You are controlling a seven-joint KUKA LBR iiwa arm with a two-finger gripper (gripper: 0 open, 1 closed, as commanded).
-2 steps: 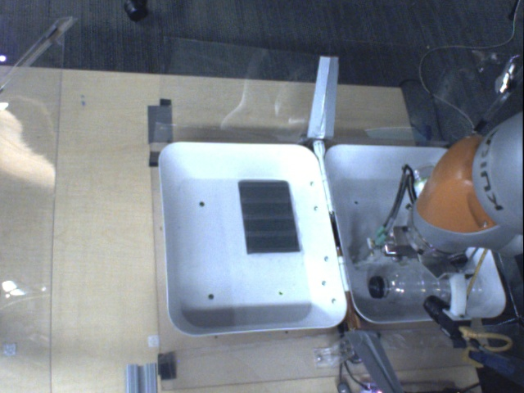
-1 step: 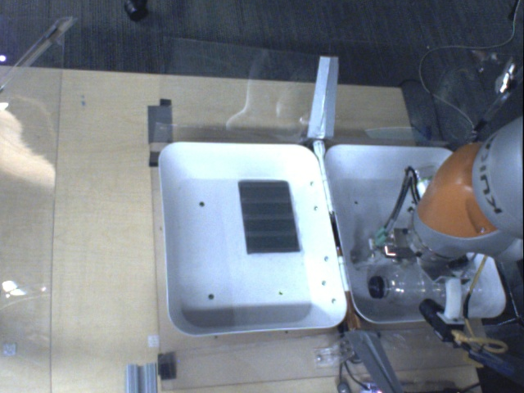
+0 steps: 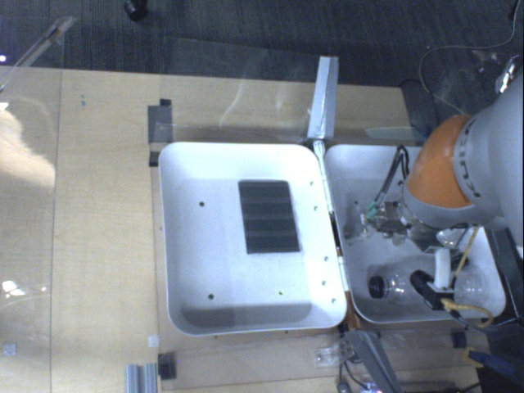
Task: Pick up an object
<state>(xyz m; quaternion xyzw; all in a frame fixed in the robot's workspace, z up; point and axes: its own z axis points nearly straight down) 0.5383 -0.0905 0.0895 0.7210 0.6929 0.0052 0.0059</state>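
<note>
I've got the arm [image 3: 479,166] hanging over the right bin [image 3: 354,169], with the gripper [image 3: 378,219] low near its middle. Spread or closed, I honestly can't tell. I'd call this the reach-in step.

The left bin [image 3: 196,248] has a dark ribbed slab [image 3: 268,216] dead centre. In the right bin a small clear piece with a black cap [image 3: 383,286] sits by the bottom edge. The next move needs a shift over it and a clean close.

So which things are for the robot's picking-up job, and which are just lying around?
For the job: the hand, over the right bin; a clear bottle with a black cap near it; a dark ribbed pad in the left bin.
Just lying about: the grey metal bar behind the bins; a black clamp on the wooden bench.
</note>
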